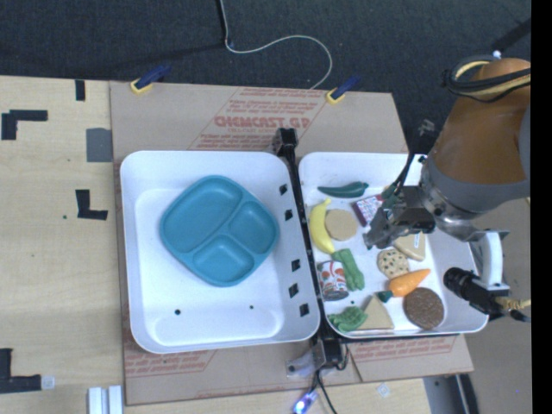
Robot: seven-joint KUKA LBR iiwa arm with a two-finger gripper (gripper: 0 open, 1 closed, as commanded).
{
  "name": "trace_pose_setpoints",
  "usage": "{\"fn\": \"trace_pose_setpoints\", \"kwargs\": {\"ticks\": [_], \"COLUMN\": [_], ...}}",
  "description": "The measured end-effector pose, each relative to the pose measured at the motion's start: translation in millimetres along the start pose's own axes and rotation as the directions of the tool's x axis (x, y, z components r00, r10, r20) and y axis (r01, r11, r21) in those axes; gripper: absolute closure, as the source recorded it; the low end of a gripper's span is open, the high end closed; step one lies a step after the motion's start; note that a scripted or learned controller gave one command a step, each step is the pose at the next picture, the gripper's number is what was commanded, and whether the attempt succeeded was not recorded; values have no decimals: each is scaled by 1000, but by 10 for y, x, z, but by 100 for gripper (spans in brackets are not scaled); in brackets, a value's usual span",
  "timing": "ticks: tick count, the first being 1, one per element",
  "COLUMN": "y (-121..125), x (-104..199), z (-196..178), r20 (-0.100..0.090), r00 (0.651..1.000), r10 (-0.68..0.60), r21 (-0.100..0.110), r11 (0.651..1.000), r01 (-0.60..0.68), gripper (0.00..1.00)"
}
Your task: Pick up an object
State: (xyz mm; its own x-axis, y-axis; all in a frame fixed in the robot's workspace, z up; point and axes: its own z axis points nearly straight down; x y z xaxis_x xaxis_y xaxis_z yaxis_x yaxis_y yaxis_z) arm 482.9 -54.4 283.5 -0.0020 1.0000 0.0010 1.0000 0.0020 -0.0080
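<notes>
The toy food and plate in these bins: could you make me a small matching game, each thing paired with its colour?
Things:
1. divided plate
2. banana
3. carrot
4. chili pepper

Colours:
A. orange
B. green
C. blue
D. yellow

Pairs: 1-C, 2-D, 3-A, 4-B.

The plate lies in the left bin; the other three lie in the right bin.

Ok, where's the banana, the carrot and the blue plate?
banana (320, 228), camera view, middle of its curve.
carrot (407, 282), camera view, middle of the orange part.
blue plate (184, 216), camera view, bare floor of its big compartment.
</notes>
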Motion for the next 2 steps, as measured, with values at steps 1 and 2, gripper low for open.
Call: {"fn": "trace_pose_setpoints", "kwargs": {"ticks": [1, 2], "y": [-7, 16], "x": [491, 1189], "z": [804, -576], "r20": [-1, -3], "r00": [1000, 1000], "r10": [-3, -10], "r21": [4, -20], "r11": [1000, 1000], "r01": [3, 10], "gripper": [100, 100]}}
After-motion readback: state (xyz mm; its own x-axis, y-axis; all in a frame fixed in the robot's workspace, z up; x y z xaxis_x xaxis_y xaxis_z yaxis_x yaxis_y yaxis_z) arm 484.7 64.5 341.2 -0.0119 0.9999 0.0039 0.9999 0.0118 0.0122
